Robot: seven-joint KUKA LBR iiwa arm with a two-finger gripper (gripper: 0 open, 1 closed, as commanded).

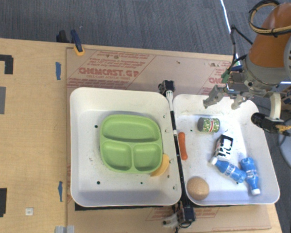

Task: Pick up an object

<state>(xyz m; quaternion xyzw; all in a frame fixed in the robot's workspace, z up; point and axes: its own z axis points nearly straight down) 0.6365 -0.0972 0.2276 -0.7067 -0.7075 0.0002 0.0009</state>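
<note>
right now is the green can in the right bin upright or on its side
On its side: the green can lies lengthwise on the right bin floor, near the far end.

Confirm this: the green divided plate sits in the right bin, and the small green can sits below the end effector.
Not quite. The camera view shows the green divided plate in the left bin, not the right one. The small green can does sit below the end effector.

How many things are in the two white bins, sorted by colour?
Green: 2, divided green plastic tray, small green can
Blue: 2, blue plastic bottles
Orange: 1, carrot-like stick
Yellow: 1, banana
Tan: 1, round ball
Black-and-white: 1, packet
Total: 8
</note>
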